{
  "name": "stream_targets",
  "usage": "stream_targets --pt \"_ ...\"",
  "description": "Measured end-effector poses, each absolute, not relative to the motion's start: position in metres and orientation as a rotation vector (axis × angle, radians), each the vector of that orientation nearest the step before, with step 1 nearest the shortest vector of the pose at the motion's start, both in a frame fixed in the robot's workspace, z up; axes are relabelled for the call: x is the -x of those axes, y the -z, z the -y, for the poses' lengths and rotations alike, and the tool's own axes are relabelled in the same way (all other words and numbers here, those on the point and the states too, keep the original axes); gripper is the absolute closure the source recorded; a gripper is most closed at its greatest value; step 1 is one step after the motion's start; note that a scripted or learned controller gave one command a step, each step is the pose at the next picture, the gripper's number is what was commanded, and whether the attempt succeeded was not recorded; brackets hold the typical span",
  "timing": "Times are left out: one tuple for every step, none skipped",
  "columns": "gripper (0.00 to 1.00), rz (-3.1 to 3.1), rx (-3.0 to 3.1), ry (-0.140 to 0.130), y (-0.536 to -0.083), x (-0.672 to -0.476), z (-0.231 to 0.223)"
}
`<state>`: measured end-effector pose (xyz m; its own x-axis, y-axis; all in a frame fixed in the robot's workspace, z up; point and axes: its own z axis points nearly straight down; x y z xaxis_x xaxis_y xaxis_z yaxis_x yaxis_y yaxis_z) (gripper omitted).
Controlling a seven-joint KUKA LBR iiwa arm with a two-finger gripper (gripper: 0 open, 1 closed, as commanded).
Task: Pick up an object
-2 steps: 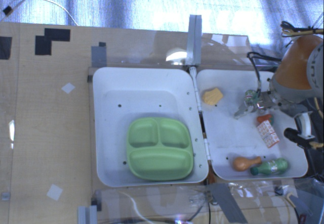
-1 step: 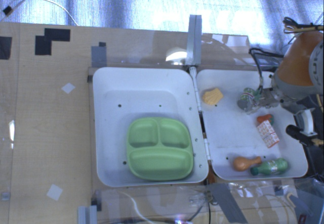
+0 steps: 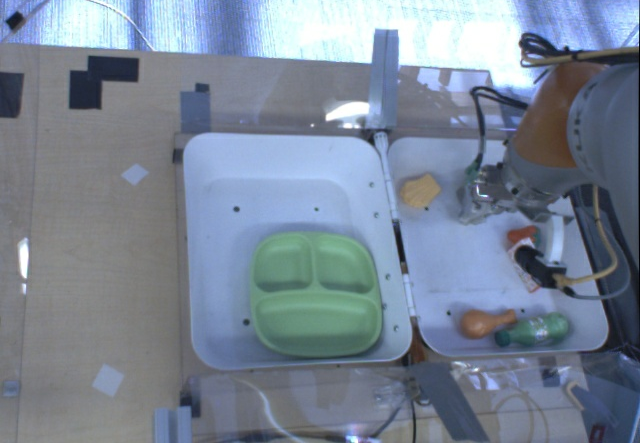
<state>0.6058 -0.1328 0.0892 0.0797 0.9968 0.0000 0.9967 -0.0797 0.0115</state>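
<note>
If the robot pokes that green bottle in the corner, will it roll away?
Probably a little. The green bottle lies on its side and looks round, so a poke may roll it. The bin wall and the orange toy touching it should stop it soon. It looks like light plastic.

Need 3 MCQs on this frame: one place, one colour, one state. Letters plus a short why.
1. Where does the divided plate lie?
A. left bin
B. right bin
C. bench top

2. What colour is the bottle?
A. red
B. green
C. white

3. How does the bottle sit?
A. upright
B. on its side
C. stacked on the plate

Answers:
1. A, it rests on the floor of the left bin.
2. B, green, next to an orange item.
3. B, it lies lengthwise along the near wall of the right bin.
</note>
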Motion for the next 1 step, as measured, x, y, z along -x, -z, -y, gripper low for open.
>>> stream_targets --pt "0.00 -2.126 -2.305 -0.009 -0.0878 -0.6048 0.1330"
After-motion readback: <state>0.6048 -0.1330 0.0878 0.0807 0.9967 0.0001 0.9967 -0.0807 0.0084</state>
